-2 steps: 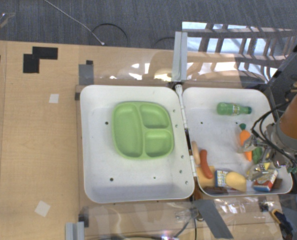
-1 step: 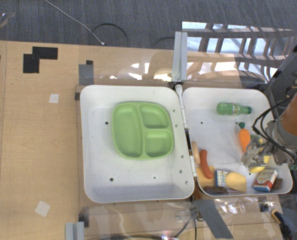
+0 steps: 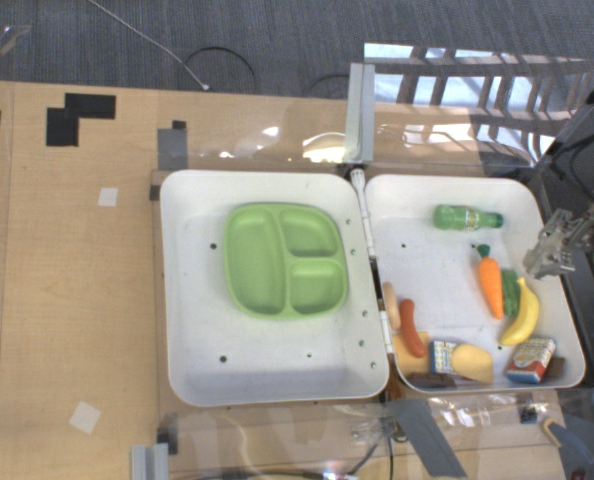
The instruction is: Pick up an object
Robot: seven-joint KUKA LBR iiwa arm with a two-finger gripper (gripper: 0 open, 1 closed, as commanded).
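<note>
On my far left, the left white plastic bin (image 3: 192,368) holds a light green divided plate (image 3: 284,259) with three compartments, lying flat near its middle. Across the divider, the right white plastic bin (image 3: 427,268) carries the small things I could pick. Along its left wall lies a red sausage-shaped toy (image 3: 408,319), with a small blue and yellow box (image 3: 443,354) and a pale yellow rounded lump (image 3: 473,361) just beside it at the near edge. A green bottle (image 3: 466,218) lies on its side toward the far wall. Further right, an orange carrot (image 3: 490,284), a green pod (image 3: 511,296) and a yellow banana (image 3: 523,316) lie close together, and a red and white carton (image 3: 530,360) sits in the near right corner. My gripper (image 3: 551,253) hangs over the bin's right rim, above the banana; whether my jaws are open or closed I cannot tell.
</note>
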